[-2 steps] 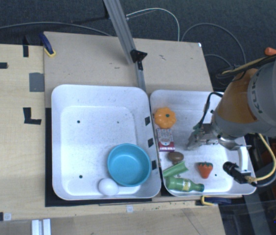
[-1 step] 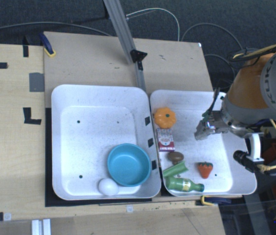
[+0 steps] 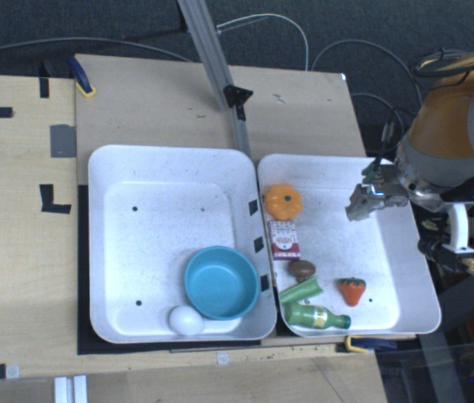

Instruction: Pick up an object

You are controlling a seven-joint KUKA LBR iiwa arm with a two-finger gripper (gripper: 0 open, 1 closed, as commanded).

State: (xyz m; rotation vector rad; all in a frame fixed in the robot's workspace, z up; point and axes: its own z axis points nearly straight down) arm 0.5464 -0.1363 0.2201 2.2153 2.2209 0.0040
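We see the gripper (image 3: 361,206) hanging over the right bin (image 3: 405,267), near that bin's right edge and toward its far corner, with nothing between its fingers; whether they stand wide or narrow we cannot tell. Along the right bin's left edge lie a small orange pumpkin (image 3: 282,201), then a red and white carton (image 3: 285,240) just below it, then a brown nut-like piece (image 3: 302,269). Toward the near edge sit a green tube (image 3: 301,291) and a green bottle (image 3: 318,316), close together, and a strawberry (image 3: 353,290) lies apart from them toward the bin's middle. In the left bin (image 3: 136,225) a blue bowl (image 3: 220,281) stands by the near right corner, and a white ball (image 3: 186,319) touches its near side.
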